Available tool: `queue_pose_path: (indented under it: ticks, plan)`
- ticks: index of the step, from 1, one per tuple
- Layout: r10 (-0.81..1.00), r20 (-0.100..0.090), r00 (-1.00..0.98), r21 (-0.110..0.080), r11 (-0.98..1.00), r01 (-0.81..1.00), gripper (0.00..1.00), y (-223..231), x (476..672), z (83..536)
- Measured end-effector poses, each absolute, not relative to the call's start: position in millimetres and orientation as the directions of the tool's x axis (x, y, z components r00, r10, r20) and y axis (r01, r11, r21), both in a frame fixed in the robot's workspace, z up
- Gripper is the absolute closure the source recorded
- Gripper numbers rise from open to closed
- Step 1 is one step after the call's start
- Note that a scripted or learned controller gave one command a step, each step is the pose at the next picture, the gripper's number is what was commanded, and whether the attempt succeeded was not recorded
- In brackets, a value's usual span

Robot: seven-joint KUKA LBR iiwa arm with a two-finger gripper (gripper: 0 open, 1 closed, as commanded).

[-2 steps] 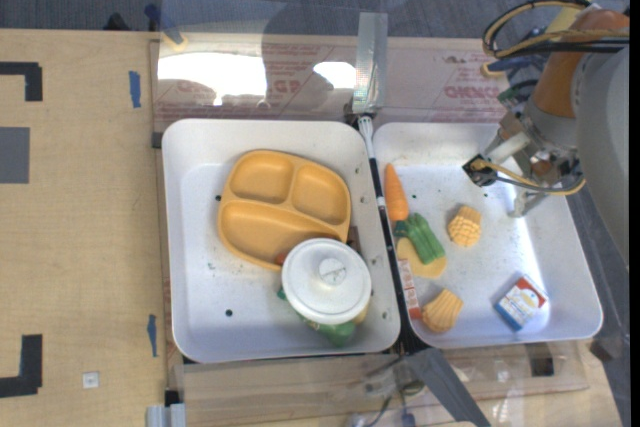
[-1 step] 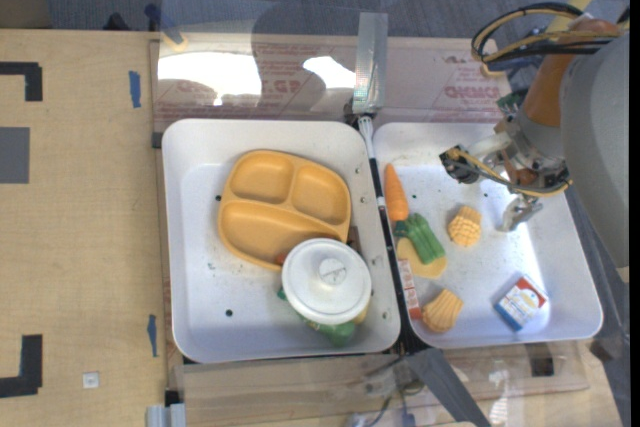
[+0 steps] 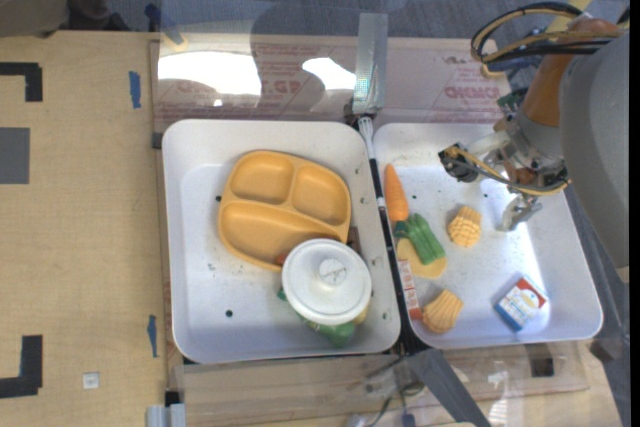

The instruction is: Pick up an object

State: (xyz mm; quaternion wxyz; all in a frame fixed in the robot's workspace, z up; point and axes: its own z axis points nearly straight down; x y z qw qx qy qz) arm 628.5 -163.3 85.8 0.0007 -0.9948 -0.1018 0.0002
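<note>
The right bin (image 3: 487,273) holds several toy foods. An orange carrot (image 3: 396,193) lies by its left wall, with a green vegetable (image 3: 421,236) on a yellow piece just below it. A yellow corn cob (image 3: 463,227) sits mid-bin, and another corn piece (image 3: 442,311) lies near the front. A small blue and white carton (image 3: 520,303) rests at the front right. My gripper (image 3: 517,213) hangs low over the bin's right half, just right of the corn cob and apart from it. Nothing shows held in it.
The left bin (image 3: 190,215) holds an orange divided plate (image 3: 285,205) and a white lidded cup (image 3: 326,278) over something green. A metal divider post (image 3: 369,75) stands behind the bins. Brown cardboard (image 3: 70,215) covers the bench at left.
</note>
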Motion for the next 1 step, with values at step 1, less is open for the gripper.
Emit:
queue_pose_path:
  ticks: [1]
  plan:
    - [0.207, 0.001, 0.978, -0.003, -0.978, 0.207, 0.0, -105.9, 632.9, 86.8]
